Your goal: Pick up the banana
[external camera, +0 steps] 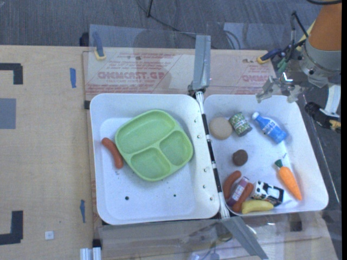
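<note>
The arm (orange-banded) holds its end effector (280,89) at upper right, fingers spread.

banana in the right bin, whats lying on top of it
The black-and-white toy sits against the upper edge of the banana and seems to overlap it. Whatever banana lies beneath the toy is hidden; its yellow length shows.

Your banana (257,206) is small and yellow, lying flat on its side in the right bin (314,145), down at about six o'clock against the bin's near wall. Its long axis runs roughly nine to three. It touches the black-and-white toy cow (269,192) just above it, and the sausages (237,187) sit at its ten o'clock.
</note>
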{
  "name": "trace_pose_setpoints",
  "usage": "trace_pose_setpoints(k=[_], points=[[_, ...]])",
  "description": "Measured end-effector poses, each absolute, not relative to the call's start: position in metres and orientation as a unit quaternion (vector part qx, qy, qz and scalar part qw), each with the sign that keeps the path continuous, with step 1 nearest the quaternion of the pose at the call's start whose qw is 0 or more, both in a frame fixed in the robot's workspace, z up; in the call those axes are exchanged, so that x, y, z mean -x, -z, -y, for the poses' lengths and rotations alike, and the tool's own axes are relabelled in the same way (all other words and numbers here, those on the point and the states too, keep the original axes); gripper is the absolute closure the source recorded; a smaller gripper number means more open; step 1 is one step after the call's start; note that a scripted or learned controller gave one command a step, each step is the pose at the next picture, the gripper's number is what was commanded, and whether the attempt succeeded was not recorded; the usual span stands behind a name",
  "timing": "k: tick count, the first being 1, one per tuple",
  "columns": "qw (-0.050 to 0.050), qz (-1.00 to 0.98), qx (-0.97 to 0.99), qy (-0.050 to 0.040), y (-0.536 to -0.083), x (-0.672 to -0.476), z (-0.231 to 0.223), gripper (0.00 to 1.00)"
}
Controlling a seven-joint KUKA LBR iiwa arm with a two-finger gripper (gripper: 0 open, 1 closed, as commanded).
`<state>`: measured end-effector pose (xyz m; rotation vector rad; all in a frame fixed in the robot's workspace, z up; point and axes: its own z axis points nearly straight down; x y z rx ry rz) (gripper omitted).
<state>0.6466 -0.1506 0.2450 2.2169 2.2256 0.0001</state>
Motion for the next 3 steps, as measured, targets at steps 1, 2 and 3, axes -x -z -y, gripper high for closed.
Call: trace_pose_setpoints(k=[1,2,3], points=[[0.001,-0.694,-0.72,-0.0013,-0.086,-0.584,0.109,0.0],[0.001,-0.644,-0.765,-0.0004,-0.086,-0.632,0.094,0.0],[-0.006,-0.645,-0.764,0.0086,-0.085,-0.662,0.095,0.0]])
